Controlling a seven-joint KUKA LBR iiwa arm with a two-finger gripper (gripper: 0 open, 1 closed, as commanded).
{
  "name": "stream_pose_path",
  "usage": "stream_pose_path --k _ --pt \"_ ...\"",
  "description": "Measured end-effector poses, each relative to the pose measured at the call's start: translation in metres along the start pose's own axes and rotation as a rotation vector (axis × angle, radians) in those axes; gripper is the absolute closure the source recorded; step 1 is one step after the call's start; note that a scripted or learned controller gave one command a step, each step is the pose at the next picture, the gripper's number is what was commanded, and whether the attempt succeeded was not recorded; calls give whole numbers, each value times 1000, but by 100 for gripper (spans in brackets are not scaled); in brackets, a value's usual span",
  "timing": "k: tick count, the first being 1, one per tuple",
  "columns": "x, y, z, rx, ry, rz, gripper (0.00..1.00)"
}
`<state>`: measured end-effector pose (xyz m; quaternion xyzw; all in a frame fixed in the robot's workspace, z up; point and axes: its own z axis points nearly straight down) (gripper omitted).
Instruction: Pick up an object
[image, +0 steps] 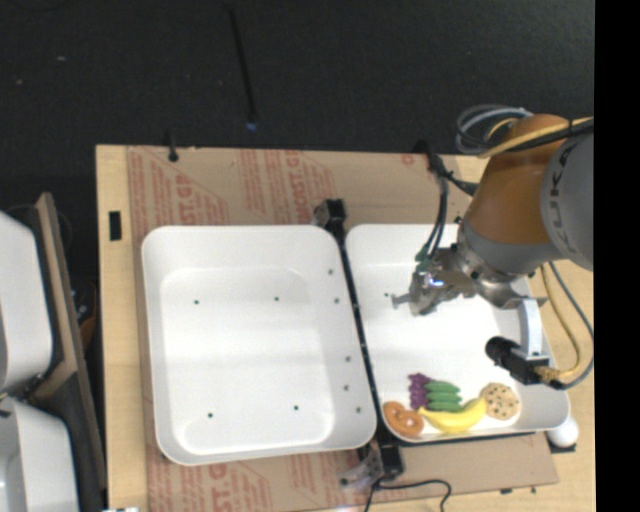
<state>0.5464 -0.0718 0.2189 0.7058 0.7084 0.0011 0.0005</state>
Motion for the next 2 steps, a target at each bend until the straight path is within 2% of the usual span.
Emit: stream_pose_path --k 1,2 --pt "55 9 -14 1 0 -1 100" --pt "107 31 -17 1 0 0 100"
